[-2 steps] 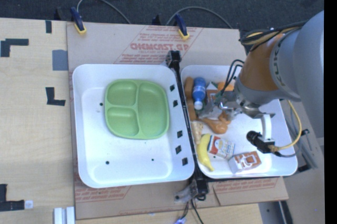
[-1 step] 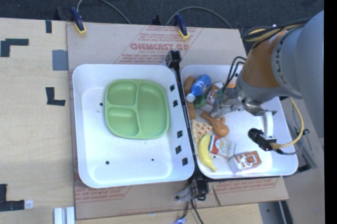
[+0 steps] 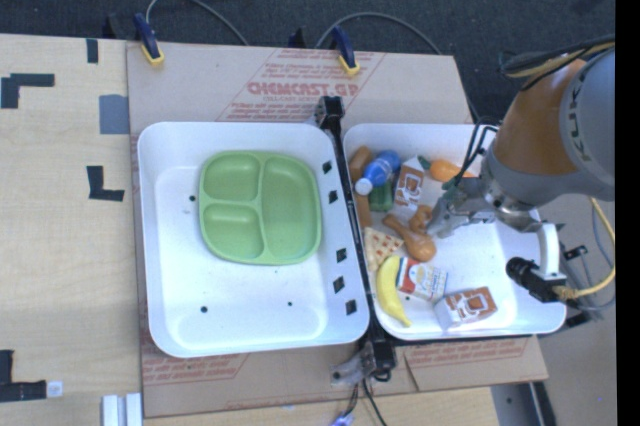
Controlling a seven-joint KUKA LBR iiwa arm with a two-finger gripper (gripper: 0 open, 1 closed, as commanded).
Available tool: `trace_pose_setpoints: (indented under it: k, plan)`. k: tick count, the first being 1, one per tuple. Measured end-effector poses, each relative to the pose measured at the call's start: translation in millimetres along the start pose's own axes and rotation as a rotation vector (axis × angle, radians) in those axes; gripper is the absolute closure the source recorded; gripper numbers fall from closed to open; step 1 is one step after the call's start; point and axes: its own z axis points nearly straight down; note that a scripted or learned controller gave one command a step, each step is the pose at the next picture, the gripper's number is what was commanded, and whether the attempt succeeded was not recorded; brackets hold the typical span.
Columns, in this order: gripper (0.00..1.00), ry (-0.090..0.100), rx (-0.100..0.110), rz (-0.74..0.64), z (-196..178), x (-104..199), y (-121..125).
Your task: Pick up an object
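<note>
Down at six o'clock in the right-hand shallow white bin (image 3: pixel 530 319) lie a small red-and-white carton (image 3: pixel 468 306), a yellow banana (image 3: pixel 390 291) and a white snack packet with red print (image 3: pixel 423 280) just beside the banana. At the centre of this bin the grey two-finger gripper (image 3: pixel 447 214) hangs low over the heap, the arm's orange band (image 3: pixel 535 129) rising toward three o'clock. Whether the fingers are spread or closed cannot be told (they are small and dark against the clutter), and nothing shows plainly between them. At nine o'clock from the gripper lies a brown drumstick-shaped toy (image 3: pixel 410 237), close to the gripper tip; contact cannot be judged. Toward eleven o'clock sit a blue-capped small bottle (image 3: pixel 377 171), a brown sausage-like piece (image 3: pixel 359 160) and a white-and-orange small carton (image 3: pixel 408 185). An orange round piece (image 3: pixel 444 170) lies at twelve o'clock, and a tan waffle-like square (image 3: pixel 378 244) at eight o'clock.

At nine o'clock of the scene, the left-hand white bin (image 3: pixel 170 314) holds a green plastic divided plate (image 3: pixel 260 207), lying flat. Both bins rest on a brown cardboard sheet (image 3: pixel 290 79) on the table (image 3: pixel 60 244).
</note>
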Motion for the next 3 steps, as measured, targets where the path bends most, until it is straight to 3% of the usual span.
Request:
trace_pose_setpoints:
  k: [1, 2, 3]
  plan:
    - [0.00, 0.001, 0.000, 0.000, 0.3, 0.4, -0.1]
    - [0.00, -0.001, -0.004, -0.001, 59.0, 20.4, 42.8]
    - [1.00, -0.005, -0.009, 0.000, 46.7, 18.4, 44.2]
